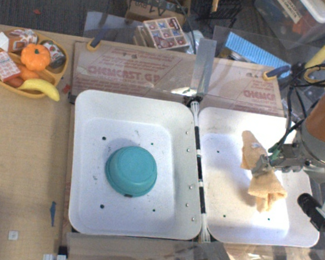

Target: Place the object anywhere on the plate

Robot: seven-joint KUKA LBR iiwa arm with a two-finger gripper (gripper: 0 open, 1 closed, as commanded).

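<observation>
At centre right of the frame, the end effector [263, 164] sits low in the right bin [221, 223], its fingers closed on a crumpled tan cloth [261, 175] that drapes above and below the grip. The cloth lies in the middle of that bin. In the left bin [93, 117], a teal plate [131, 170] rests upside down near the centre, well apart from the cloth. A bowl of toy food [24, 62] stands on the bench [7, 183] at upper left.

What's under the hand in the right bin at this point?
A tan crumpled cloth-like object lies on the right bin floor, directly beneath the hand. The hand covers its middle, so whether it is gripped cannot be seen. The teal plate sits in the left bin.
</observation>
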